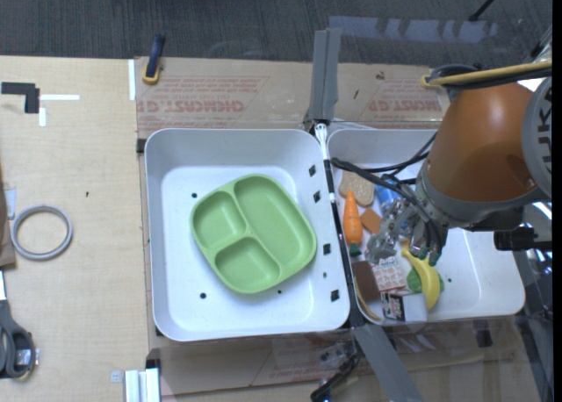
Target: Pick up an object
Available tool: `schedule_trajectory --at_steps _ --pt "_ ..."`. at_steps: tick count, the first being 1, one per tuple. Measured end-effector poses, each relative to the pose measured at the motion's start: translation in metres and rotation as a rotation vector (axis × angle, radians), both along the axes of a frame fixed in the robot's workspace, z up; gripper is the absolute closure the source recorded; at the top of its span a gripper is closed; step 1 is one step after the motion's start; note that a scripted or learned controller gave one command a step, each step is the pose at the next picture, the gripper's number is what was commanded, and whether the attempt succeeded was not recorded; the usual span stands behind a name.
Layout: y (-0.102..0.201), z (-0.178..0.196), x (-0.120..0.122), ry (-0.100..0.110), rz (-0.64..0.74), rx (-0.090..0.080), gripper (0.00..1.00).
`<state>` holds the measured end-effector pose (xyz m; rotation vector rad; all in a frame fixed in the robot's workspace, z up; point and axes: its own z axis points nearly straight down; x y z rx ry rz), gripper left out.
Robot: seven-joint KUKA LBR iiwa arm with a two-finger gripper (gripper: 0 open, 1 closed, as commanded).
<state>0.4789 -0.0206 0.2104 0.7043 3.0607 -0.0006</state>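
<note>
Two shallow white bins sit side by side on the tabletop (79, 137). The left bin (167, 242) holds one green plate (254, 233) with three compartments, lying flat and turned at an angle near the middle of the bin floor, with bare white floor all round it and none of its rim touching a wall. The right bin (492, 290) carries the small things, crowded against its left wall: an orange carrot (351, 218) standing lengthwise beside the divider, a round tan biscuit-like piece (356, 186) just above it, something blue (386, 198) beside that, a yellow banana (425, 279) curving down toward the front wall, a reddish packet (390, 277) just left of the banana, and a dark brown bar (363, 281) against the left wall. Several of these touch or overlap, so little bare floor shows between them, while the right part of that bin's floor is open. The arm's big orange band (481, 141) hangs over the right bin, and below it the claw (406, 235) reaches down into the pile, between the carrot and the banana; whether it is wide, narrow or gripping anything cannot be told, since the metal parts blur into the clutter. Black cables (373, 170) trail across the bin's back left corner. On the tabletop far to the left lies a grey ring (39, 232), well apart from both bins.
</note>
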Motion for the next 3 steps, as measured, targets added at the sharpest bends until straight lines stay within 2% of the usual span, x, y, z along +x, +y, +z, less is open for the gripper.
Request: schedule_trajectory --at_steps 1,2,3 --pt "0.069 0.033 0.000 -0.002 0.449 0.000 1.00" --pt "0.054 0.009 -0.001 0.002 -0.045 -0.001 1.00" --pt "0.040 0.044 0.034 0.001 -0.442 -0.002 1.00"
